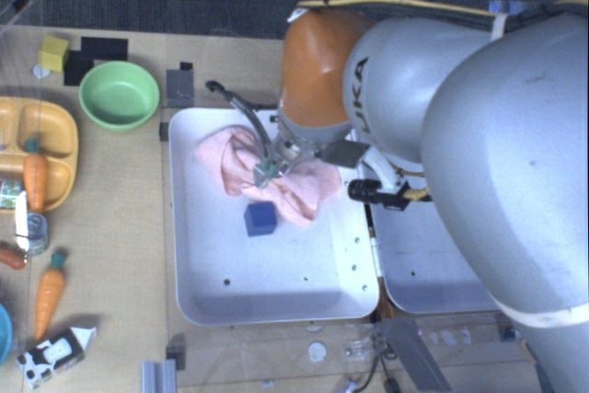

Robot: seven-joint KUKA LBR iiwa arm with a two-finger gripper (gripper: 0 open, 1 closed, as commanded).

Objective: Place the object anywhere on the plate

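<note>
Pink crumpled cloth (267,168) sits under the gripper (267,172), finger state I cannot tell; pinch 1 firm fold before lifting.

The arm (479,133) is made of big, round, shiny grey parts. An orange band (317,69) is seen above the wrist. Black letters are printed on the grey.
</note>
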